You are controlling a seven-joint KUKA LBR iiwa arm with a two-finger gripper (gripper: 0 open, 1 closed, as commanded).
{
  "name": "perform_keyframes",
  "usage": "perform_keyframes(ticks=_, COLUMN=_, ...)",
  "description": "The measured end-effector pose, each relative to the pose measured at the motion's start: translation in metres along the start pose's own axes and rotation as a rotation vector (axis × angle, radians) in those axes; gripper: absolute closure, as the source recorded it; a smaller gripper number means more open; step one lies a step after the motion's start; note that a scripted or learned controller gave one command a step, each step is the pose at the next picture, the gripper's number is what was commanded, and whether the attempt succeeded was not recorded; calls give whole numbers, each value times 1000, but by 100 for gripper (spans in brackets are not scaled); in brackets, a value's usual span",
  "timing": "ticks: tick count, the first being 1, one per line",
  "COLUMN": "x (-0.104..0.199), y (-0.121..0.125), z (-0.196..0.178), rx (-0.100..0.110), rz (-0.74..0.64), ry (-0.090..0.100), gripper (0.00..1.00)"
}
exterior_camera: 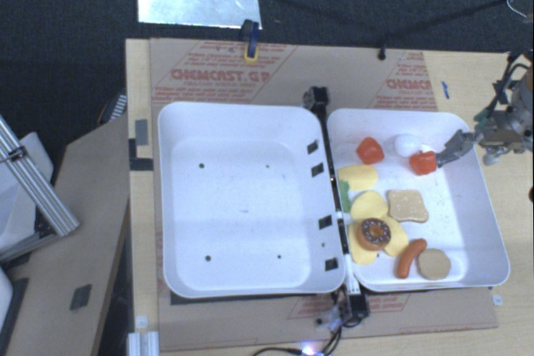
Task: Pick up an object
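Note:
The right bin (480,204) holds several toy foods. A small red piece (423,162) lies near its far right side, next to a white egg (406,145). My gripper (455,147) reaches in from the right, and its tip sits just beside the red piece, at its upper right edge. I cannot tell whether it touches the piece. An orange-red tomato (370,150) lies further left. Below are a yellow piece (359,177), a toast slice (407,206), a chocolate donut (375,233), a sausage (410,258) and a round tan biscuit (434,264).
The left bin (242,196) stands beside the right one, with a black hinged divider (329,196) between them. A green strip (344,194) lies along that divider. The arm's wrist (505,129) hangs over the right bin's far right rim.

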State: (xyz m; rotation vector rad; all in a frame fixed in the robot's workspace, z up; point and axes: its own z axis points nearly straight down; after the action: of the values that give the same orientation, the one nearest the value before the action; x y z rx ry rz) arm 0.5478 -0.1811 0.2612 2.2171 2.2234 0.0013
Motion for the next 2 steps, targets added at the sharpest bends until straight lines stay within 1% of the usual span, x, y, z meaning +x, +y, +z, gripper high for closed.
perform_keyframes(ticks=1, x=96, y=43, z=109, rx=5, rz=-10, ry=5, gripper=0)
perform_keyframes(ticks=2, x=89, y=43, z=93, rx=-2, rz=-2, ry=0, gripper=100)
